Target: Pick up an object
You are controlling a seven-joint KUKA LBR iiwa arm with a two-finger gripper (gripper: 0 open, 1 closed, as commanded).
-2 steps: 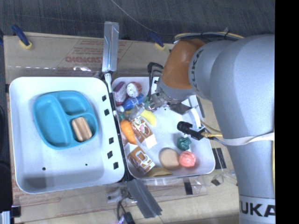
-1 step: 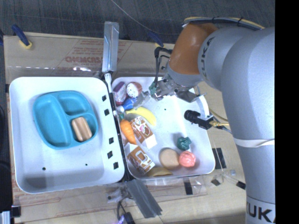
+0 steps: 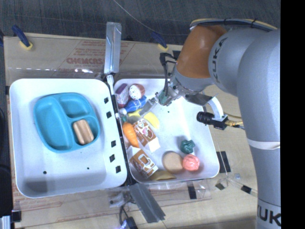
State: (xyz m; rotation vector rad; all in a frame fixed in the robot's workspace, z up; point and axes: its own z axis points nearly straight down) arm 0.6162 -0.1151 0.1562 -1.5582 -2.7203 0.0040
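Observation:
My gripper [image 3: 161,99] hangs low over the upper middle of the right bin [image 3: 206,142], below the orange wrist band. Its tip is just right of a blue toy [image 3: 135,107] and above a yellow piece [image 3: 152,121]. I see nothing clearly held at the tip. Close by to the left lie a white and red egg-shaped toy [image 3: 137,91] and a purple item [image 3: 123,95]. Lower in the bin are an orange carrot [image 3: 129,133], two patterned snack boxes [image 3: 146,131] [image 3: 143,162], a tan bun [image 3: 172,161], a pink fruit [image 3: 190,162] and a small green toy [image 3: 187,145].
The left bin [image 3: 28,166] holds a blue divided plate [image 3: 57,113] with a brown sausage-shaped toy [image 3: 83,131] in its right compartment. A metal bar [image 3: 112,46] stands at the divide between the bins. The arm's grey body fills the right side above the bench.

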